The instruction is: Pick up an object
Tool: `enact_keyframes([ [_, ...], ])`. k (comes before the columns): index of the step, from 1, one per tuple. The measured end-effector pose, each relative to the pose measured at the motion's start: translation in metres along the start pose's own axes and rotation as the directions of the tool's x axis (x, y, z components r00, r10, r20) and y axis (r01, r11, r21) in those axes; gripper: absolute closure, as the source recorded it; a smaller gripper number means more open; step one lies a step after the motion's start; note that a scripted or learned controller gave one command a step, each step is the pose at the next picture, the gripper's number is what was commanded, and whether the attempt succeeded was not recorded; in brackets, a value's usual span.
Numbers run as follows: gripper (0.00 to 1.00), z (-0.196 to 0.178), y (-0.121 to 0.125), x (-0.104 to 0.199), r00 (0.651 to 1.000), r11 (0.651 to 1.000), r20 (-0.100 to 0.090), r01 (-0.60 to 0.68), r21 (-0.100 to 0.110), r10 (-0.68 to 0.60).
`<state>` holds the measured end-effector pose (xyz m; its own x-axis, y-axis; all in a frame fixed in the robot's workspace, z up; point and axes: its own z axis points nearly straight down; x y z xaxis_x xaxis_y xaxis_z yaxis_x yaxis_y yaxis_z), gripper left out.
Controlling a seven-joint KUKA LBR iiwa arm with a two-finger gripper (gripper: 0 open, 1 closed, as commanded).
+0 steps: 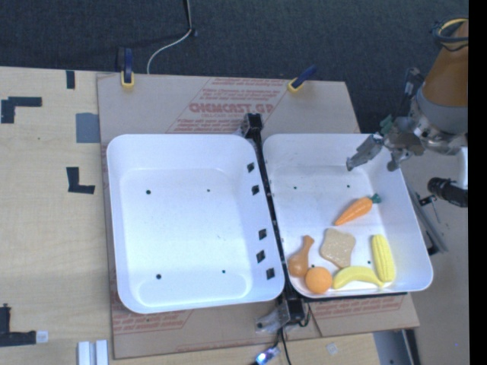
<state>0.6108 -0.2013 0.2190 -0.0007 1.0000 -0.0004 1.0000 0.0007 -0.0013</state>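
My gripper [376, 157] hangs open over the far right part of the right bin [304, 154], with nothing between its two fingers. A carrot [354, 211] lies below it in the bin, a short way toward the front. Along the bin's front edge lie a slice of bread [337, 247], a corn cob [383, 257], a banana [356, 278], an orange [318, 280] and a chicken drumstick [300, 258]. The arm's orange band [447, 78] shows at the right edge.
The left bin [183, 219] sits beside the right one, joined by a black divider [262, 204]. Both rest on a cardboard sheet [221, 105] held by two clamps at the back. A cable [171, 40] runs across the dark floor behind.
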Motion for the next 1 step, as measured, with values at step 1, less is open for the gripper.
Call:
enact_keyframes([
  [1,1.0,-0.0098,0.0001,0.0005,1.0,1.0,0.0,0.001,0.0,-0.001],
])
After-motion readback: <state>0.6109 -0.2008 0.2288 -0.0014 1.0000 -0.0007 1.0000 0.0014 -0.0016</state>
